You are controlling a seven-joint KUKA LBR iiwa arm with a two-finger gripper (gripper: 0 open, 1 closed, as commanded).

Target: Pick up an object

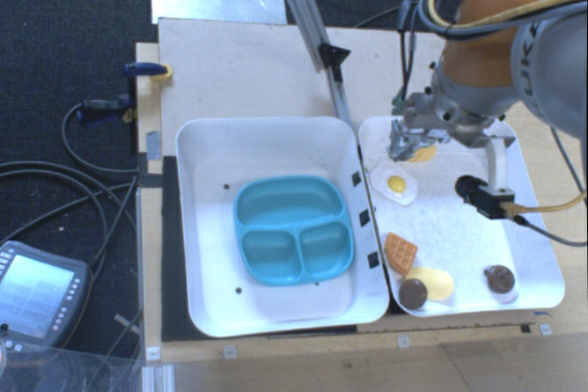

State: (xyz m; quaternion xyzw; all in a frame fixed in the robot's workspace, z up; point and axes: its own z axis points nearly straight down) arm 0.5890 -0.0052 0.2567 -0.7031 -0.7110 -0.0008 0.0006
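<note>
Your gripper [404, 145] hangs over the orange piece [424, 154]; I cannot tell the jaws' state. It looks light, smooth plastic: pinch across its middle.

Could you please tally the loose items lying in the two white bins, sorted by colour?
Blue: 1, the divided plate
White and yellow: 1, the fried egg
Orange: 1, the waffle
Pale yellow: 1, the oval piece
Brown: 2, the round pieces
Total: 6, leaving aside a yellowish bit part-hidden by the end effector.
</note>
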